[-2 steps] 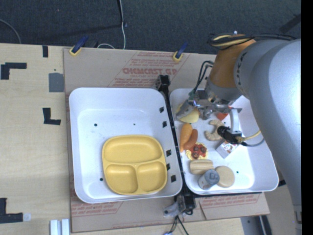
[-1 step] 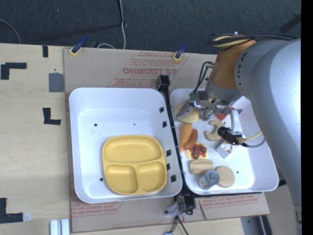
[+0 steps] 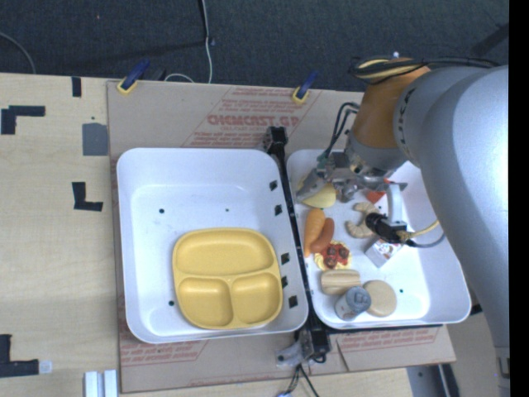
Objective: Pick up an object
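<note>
Yellow plastic marks the landmark: a three-compartment tray (image 3: pixel 227 285) lying in the left bin (image 3: pixel 140 180). Everything the task could want lies to the right of that tray, across the black divider (image 3: pixel 285 213), in the right bin (image 3: pixel 438 296). The arm (image 3: pixel 463 139) hangs over that bin's far end, and its gripper (image 3: pixel 351 180) is low among the clutter there, farther from the camera than the tray. The wrist and cables hide the working end, so I cannot tell how it is set, and nothing visibly sits in its grasp.

My judgement is that this is the reach-and-close stage, with no pick confirmed. A pale yellow wedge-shaped piece (image 3: pixel 321 195) lies just beside the gripper, on the tray side, and looks like the likeliest target. The next move calls for a firm close on one item, then a straight lift clear of the bin wall.

Crowding is the trouble. An orange carrot-like piece (image 3: pixel 315 228) and a red item (image 3: pixel 334 255) lie close to the wedge, nearer the camera. Beyond them, toward the near rim, sit a tan cylinder (image 3: pixel 340 281), a grey cap-like object (image 3: pixel 355 302) and a tan disc (image 3: pixel 381 297), touching or almost so. Small pieces right of the gripper are too tangled to name.
</note>
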`<state>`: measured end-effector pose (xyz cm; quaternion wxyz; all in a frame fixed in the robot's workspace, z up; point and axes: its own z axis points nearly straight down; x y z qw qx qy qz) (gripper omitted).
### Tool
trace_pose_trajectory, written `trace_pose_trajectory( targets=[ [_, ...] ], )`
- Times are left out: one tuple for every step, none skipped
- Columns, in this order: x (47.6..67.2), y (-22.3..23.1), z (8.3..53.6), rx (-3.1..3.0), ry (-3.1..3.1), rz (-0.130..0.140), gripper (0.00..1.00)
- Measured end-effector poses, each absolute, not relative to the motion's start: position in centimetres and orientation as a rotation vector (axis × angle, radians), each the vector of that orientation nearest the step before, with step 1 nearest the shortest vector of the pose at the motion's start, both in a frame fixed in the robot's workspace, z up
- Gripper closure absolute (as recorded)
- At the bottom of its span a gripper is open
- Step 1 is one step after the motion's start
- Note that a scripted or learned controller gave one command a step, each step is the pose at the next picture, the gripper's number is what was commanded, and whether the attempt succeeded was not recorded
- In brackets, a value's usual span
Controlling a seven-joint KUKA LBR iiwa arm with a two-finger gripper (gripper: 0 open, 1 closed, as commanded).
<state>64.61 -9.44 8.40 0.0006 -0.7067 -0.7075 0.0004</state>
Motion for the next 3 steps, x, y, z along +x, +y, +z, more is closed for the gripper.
trace_pose_trajectory(
  targets=[
    [63.2,-9.7,8.4,-2.219,-2.221,0.005,0.0],
    [63.7,-9.6,8.4,-2.219,-2.222,0.001,0.0],
    [63.7,-9.5,9.4,-2.218,-2.222,0.002,1.0]
  ],
)
